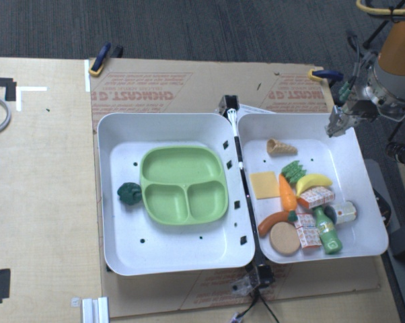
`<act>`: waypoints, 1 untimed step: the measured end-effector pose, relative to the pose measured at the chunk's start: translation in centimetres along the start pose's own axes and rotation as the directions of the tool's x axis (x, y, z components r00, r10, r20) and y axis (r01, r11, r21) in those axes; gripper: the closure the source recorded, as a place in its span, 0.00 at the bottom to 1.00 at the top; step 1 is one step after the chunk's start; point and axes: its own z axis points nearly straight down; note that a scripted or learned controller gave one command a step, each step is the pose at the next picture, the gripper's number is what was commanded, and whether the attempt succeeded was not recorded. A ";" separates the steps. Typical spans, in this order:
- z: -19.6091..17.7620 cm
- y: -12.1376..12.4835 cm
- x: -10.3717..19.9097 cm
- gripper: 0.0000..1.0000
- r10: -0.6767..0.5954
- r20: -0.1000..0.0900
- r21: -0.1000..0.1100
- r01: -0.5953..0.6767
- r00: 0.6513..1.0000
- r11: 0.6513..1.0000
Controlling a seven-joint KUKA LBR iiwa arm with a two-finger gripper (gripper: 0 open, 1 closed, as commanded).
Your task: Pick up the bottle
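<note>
- The bottle (327,232) is slim green plastic with a pale label, lying on its side near the front right corner of the right bin (364,173).
- It touches a small printed carton (308,233) amid toy food: a round tan disc (284,239), an orange carrot (287,192), a curved yellow banana (313,182), a flat cheese square (264,185).
- The end effector (338,124) hangs over the bin's far right corner, well apart from the bottle; whether its tips are apart or together I cannot tell.
- The left bin (115,234) holds a smooth green three-compartment tray (184,184) and a knobbly dark green broccoli (129,193).
</note>
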 end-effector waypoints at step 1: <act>1.0 -5.6 -5.9 1.00 -0.032 -0.001 0.001 0.032 0.999 0.999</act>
